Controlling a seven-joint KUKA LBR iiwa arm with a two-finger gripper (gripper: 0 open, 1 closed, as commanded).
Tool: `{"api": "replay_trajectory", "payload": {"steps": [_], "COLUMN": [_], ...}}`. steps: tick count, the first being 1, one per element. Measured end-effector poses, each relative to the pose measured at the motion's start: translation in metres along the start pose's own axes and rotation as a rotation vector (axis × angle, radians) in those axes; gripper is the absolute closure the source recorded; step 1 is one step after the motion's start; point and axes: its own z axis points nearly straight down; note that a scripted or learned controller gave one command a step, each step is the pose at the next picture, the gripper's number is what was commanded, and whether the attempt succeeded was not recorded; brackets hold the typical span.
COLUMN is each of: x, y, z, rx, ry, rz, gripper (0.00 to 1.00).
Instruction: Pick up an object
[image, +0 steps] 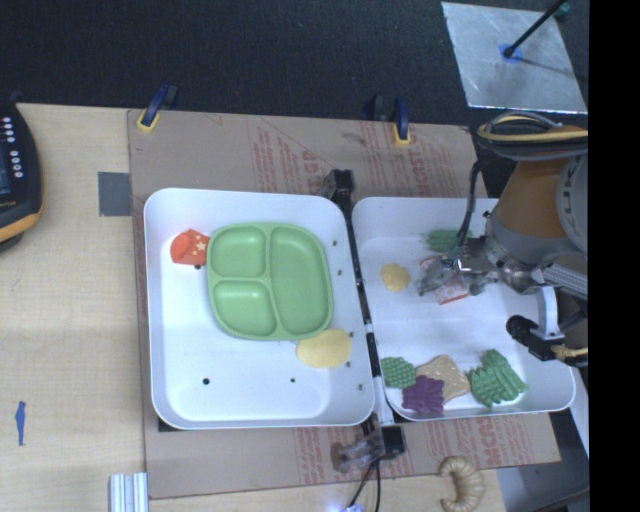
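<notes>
My gripper (446, 277) is low in the right bin (520, 345), in its upper middle part, reaching in from the right. A small red-edged object (456, 296) lies right under it, partly hidden by it. A little left of the gripper sits a small yellow lump (395, 277). A dark green piece (441, 240) lies just behind the gripper. Along the bin's front edge lie a green ridged piece (397, 372), a purple piece (427, 396), a tan piece (449, 376) and another green piece (497, 379).
The left bin (180, 380) holds a green divided plate (270, 280), a red object (189, 247) at its left and a yellow lump (324, 348) at its front right. A controller (15, 180) lies at the far left. A tan curled object (462, 484) lies outside the bins.
</notes>
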Motion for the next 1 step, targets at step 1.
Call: {"api": "replay_trajectory", "payload": {"steps": [1], "x": [-0.0007], "y": [0.0017], "z": [-0.011], "rx": [-0.002], "ry": [-0.001], "rz": [-0.002], "gripper": [1.0]}}
